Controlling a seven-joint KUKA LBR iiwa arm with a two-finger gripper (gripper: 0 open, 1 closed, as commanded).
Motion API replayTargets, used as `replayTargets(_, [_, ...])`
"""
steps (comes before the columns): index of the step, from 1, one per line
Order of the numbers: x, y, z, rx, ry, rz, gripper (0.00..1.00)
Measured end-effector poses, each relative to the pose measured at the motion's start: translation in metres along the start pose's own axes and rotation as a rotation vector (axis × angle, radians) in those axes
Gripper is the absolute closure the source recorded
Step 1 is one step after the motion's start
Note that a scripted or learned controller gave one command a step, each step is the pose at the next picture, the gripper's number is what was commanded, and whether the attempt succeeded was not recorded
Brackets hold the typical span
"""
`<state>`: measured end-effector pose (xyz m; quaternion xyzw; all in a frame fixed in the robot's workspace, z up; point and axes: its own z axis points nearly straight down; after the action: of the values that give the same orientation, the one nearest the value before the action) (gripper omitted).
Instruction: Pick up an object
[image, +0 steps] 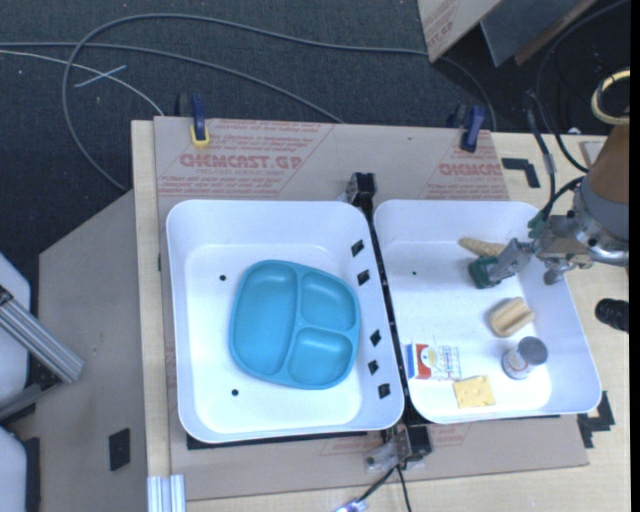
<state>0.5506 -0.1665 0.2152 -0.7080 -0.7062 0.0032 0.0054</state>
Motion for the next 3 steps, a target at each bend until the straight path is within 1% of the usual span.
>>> replayTargets(1, [0.000,0.003,-0.006,-0.011,-0.002,-0.003,0.00])
replayTargets(2, [0.006,0.009,0.040,-0.006,-0.001,-0.004,0.00])
replayTargets(3, [0.011,0.008,0.084,-0.006,0.000,-0.003,0.00])
